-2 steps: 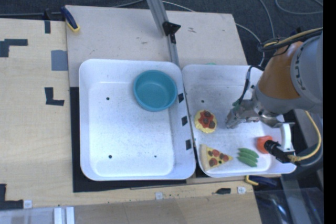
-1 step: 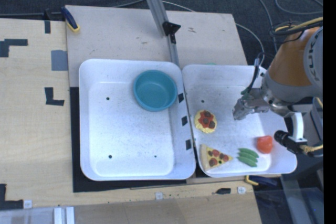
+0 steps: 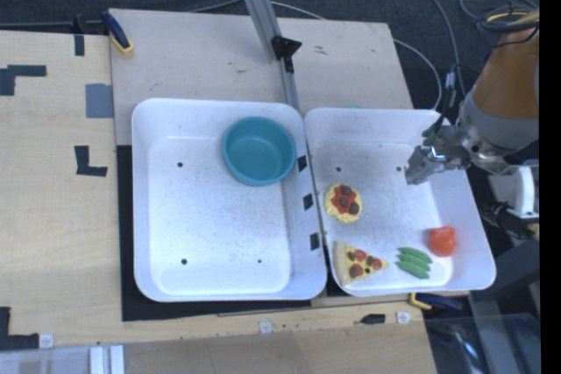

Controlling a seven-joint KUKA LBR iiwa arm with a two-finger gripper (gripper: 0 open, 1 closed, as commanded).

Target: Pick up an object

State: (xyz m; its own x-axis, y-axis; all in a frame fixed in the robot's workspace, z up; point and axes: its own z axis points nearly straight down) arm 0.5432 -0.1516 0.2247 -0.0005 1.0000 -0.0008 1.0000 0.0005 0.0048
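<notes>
The right bin (image 3: 368, 131) holds a round yellow toy with red toppings (image 3: 343, 201), a pizza slice (image 3: 358, 261), a green pea pod (image 3: 414, 262) and a red tomato-like toy (image 3: 443, 240). My gripper (image 3: 419, 168) hangs over the bin's right part, above and to the right of the round toy and above the tomato. Nothing shows between its fingers. A blue bowl (image 3: 259, 151) sits at the back right of the left bin (image 3: 175, 215).
A slanted metal pole (image 3: 263, 4) crosses the back of the bench and ends at the divider between the bins. Cables (image 3: 438, 66) run behind the right bin. A blue and yellow clamp (image 3: 117, 32) lies at the board's back left corner.
</notes>
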